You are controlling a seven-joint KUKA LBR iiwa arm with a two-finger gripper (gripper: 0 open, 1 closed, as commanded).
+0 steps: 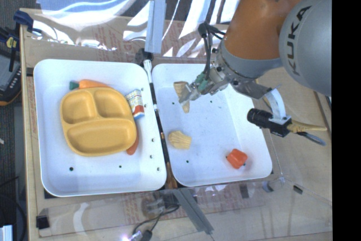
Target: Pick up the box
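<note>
Box [135, 104] sits in the left bin [45, 121], at 3 o'clock of the yellow tray [98, 121] and touching its edge, close to the divider. Gripper [189, 94] is over the right bin [248, 121], toward 11 o'clock, just beside a tan piece [180, 88] at its 10 o'clock. We cannot tell if the pincer is apart or together, or whether it has the tan piece. We judge nothing done: box not grasped, reach, grip and lift left.

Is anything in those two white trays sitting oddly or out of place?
Yes: the yellow divided plate in the left bin lies on top of other things; a carrot pokes out behind it.
</note>
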